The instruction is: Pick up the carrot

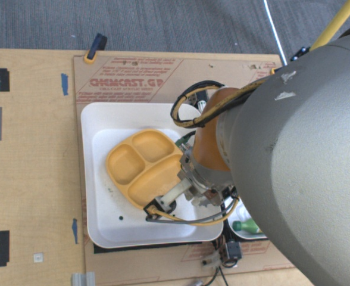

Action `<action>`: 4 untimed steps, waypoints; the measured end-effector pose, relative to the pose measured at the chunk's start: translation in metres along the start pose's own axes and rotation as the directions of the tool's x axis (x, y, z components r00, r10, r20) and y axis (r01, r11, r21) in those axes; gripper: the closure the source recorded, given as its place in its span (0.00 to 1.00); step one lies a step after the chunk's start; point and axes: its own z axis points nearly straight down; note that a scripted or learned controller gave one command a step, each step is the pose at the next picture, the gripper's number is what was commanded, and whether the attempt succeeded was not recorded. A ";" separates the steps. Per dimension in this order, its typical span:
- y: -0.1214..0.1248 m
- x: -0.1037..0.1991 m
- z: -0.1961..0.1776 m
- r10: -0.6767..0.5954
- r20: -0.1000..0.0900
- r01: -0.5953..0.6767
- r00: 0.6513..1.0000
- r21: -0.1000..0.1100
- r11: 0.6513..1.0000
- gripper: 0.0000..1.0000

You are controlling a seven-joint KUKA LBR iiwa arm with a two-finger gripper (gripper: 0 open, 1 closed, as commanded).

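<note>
None of the pick appears done: the gripper (154,212) sits low in the left bin (91,159), at the near edge of the yellow divided plate (142,165). Whether it is open or closed cannot be told, nor where the carrot lies; the arm (294,159) covers most of the right bin (237,233)

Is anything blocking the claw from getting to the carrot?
I can't spot a carrot from here. The gripper sits low in the left bin, at the edge of a yellow divided plate, and the arm hides most of the right bin.
</note>
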 end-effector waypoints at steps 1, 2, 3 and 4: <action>-0.028 0.018 -0.108 0.207 -0.006 -0.207 0.978 -0.003 0.978 1.00; 0.044 0.077 -0.137 0.061 -0.003 -0.061 0.998 -0.002 0.998 1.00; 0.044 -0.028 -0.053 0.150 0.000 -0.150 0.989 0.000 0.989 1.00; -0.010 0.007 -0.022 0.322 -0.003 -0.322 0.947 -0.001 0.947 1.00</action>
